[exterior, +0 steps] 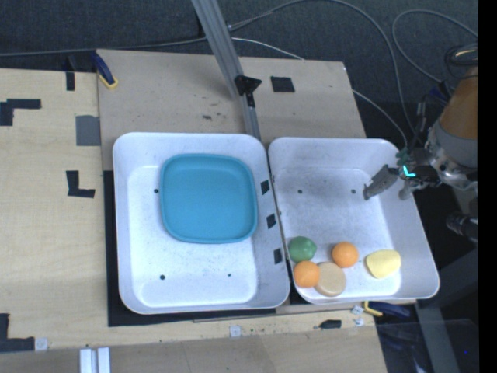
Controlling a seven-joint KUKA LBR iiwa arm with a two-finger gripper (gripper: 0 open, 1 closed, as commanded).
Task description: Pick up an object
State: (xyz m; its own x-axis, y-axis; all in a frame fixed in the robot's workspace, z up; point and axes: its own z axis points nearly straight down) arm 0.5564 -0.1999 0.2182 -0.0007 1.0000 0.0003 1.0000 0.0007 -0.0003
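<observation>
Poised over the right bin's far right edge, nothing picked yet.

My gripper (pixel 392 181) hangs spread and empty above the right bin (pixel 326 158). The green ball (pixel 302 249), two orange balls (pixel 344 254), tan disc (pixel 331 279) and yellow piece (pixel 383 263) crowd its near edge; fingers could jam against neighbours or the wall. The bin's middle lies open; a blue plate (pixel 208 197) sits in the left bin (pixel 136 231).

A blue plate (pixel 208 197) fills the left bin (pixel 132 286); pincer (pixel 394 183) hovers over the right bin (pixel 326 162).
</observation>
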